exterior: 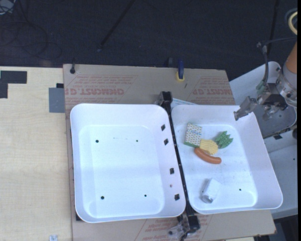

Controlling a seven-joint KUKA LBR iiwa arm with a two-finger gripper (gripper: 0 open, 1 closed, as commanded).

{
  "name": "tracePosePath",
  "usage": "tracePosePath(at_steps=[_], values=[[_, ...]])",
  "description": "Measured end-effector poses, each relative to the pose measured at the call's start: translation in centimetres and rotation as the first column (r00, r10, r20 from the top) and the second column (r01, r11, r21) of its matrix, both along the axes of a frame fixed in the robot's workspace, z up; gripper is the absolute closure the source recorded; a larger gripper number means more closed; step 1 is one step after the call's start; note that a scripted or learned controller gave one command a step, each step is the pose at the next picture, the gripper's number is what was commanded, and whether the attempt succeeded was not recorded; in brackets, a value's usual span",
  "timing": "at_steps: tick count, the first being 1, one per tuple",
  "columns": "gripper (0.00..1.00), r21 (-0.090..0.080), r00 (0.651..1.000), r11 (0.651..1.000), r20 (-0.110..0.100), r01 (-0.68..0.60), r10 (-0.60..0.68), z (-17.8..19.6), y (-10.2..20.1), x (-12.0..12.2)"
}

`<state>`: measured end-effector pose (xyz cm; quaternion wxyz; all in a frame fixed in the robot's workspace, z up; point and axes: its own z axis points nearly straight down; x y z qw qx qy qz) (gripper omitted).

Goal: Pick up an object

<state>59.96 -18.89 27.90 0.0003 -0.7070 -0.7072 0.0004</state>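
Nearest the lens, at the bottom of the frame, a black clip (190, 224) sits where the two white bins meet on a brown cardboard sheet (140, 84) printed with red lettering. Filling the lower centre, the left bin (80, 159) shows a bare floor with four small dark holes. Beside it, the right bin (261, 169) holds a small cluster near its upper middle: a pale checkered block (193, 133), a yellow corn-like piece (208, 146), a green leafy toy (223, 139) and an orange-red sausage (207, 156) just below them, touching or nearly so. Well apart, lower in that bin, lies a small grey-white object (208, 191). Light wood tabletop (25, 159) with dark squares covers the left of the frame; dark floor with cables runs across the top. At the upper right edge the gripper (243, 110) hangs over the right bin's upper right corner, holding nothing visible; how far its jaws stand apart I cannot tell
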Motion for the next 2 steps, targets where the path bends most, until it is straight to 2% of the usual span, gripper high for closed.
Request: tracePosePath(at_steps=[1,2], values=[[0.00,0.008,1.000,1.000,-0.019,0.002,-0.002,-13.5,4.5,-6.0],[0.00,-0.002,1.000,1.000,-0.001,0.002,-0.002,-15.1,-2.0,-3.5]])
